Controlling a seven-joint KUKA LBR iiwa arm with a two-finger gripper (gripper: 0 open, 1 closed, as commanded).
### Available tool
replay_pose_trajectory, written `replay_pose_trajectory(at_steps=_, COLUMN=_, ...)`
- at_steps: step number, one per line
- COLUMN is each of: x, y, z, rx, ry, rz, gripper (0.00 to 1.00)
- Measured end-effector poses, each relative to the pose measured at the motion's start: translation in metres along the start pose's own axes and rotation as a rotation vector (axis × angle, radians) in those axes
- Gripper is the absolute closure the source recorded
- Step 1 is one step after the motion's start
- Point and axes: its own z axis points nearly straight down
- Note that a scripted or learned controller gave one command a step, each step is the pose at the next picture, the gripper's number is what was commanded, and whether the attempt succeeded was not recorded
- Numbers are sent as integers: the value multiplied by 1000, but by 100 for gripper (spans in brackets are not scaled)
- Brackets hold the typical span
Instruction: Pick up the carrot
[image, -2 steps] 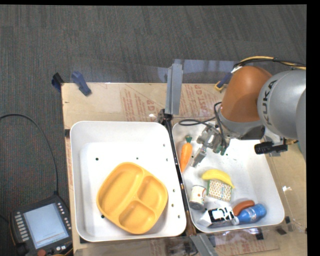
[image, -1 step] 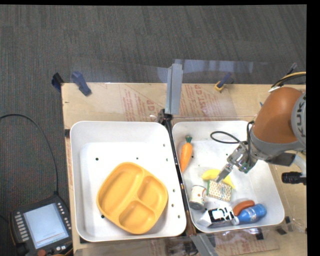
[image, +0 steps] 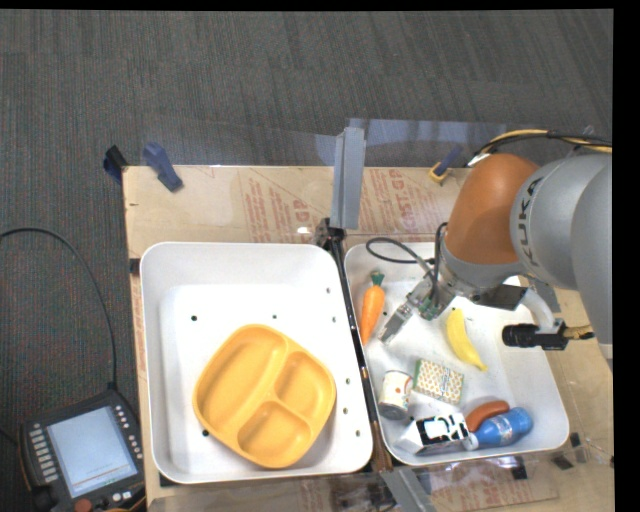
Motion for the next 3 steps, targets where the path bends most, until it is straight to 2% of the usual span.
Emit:
replay_pose_trajectory(at_steps=1, x=-20, y=15, z=0, rx=1, ry=-1, rz=290, gripper=0)
replay_pose_trajectory(at_steps=2, x=-19, y=16, z=-10, rx=1, ry=-1, rz=284, gripper=100)
replay_pose_trajectory(at_steps=3, x=-19, y=16, z=-10, rx=1, ry=0, rz=283, gripper=0)
